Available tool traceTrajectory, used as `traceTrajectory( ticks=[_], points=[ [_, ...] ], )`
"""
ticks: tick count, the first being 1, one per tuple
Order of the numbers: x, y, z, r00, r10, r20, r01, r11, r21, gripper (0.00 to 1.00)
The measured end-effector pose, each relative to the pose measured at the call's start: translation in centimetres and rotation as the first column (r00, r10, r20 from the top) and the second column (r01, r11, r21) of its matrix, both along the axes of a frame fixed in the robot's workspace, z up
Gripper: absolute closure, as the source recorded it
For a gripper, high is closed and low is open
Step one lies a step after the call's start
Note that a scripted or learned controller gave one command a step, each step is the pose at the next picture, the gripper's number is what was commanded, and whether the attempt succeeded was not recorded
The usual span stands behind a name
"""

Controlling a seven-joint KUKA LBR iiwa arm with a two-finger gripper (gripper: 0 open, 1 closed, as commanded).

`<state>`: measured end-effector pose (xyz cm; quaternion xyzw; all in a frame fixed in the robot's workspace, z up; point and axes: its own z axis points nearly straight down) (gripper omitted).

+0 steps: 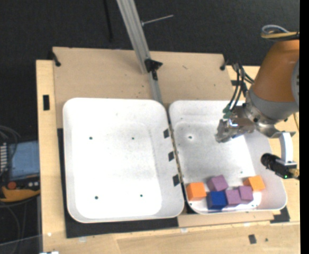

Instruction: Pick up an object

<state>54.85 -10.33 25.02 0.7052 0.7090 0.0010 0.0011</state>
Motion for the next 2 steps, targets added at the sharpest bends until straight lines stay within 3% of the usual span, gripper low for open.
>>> traceTrajectory(
  ticks=[2],
  points=[
    [5.8, 9.7, -1.7, 1.0, 0.002, -0.001, -0.002, 1.0, 0.0, 1.0]
  ],
)
